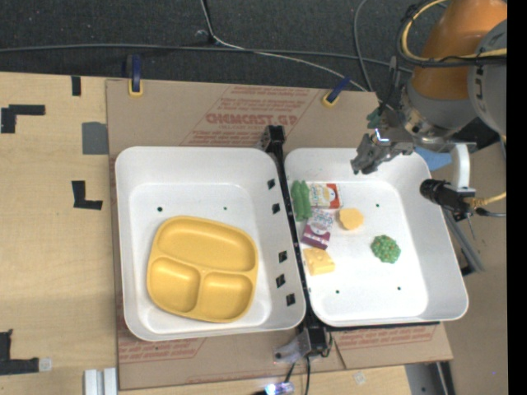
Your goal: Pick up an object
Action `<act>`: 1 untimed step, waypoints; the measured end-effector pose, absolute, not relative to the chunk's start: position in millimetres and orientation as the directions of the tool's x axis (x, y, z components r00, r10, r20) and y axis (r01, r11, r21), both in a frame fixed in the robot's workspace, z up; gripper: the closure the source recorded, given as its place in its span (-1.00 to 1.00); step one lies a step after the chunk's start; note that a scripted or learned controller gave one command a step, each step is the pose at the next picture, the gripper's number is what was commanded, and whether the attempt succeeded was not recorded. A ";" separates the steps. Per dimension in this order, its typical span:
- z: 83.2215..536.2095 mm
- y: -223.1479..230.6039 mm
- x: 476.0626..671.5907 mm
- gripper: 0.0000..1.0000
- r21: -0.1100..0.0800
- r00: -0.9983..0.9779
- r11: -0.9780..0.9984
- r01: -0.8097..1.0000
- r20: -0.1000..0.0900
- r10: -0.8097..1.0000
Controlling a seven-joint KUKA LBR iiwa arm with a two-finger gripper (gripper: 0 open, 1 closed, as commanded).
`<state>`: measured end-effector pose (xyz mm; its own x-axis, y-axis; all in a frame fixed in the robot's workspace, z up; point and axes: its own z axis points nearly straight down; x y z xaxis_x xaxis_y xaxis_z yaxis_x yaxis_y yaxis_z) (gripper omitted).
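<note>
- We see the gripper (372, 156) over the right bin's (428, 303) far edge; we cannot tell its finger state.
- The pickle (300, 197) lies lengthwise along the bin's left wall, beside the packet (324, 196).
- Broccoli (384, 248) sits alone with bare floor around it.

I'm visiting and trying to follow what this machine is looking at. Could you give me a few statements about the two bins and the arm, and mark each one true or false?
1. A yellow divided tray lies in the left bin. True.
2. The green broccoli-like piece sits in the left bin. False: it is in the right bin.
3. The gripper is over the far edge of the right bin. True.
4. The gripper is holding the small round yellow piece. False: that piece lies on the bin floor, apart from the gripper.
5. Several small items are clustered by the right bin's left wall. True.
</note>
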<state>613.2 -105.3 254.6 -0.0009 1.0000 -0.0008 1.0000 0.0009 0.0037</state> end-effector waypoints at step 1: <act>248.3 -62.8 599.2 1.00 -0.002 -0.004 0.004 1.000 0.000 1.000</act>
<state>599.2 -62.8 248.3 -0.0039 1.0000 0.0003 1.0000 0.0039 -0.0016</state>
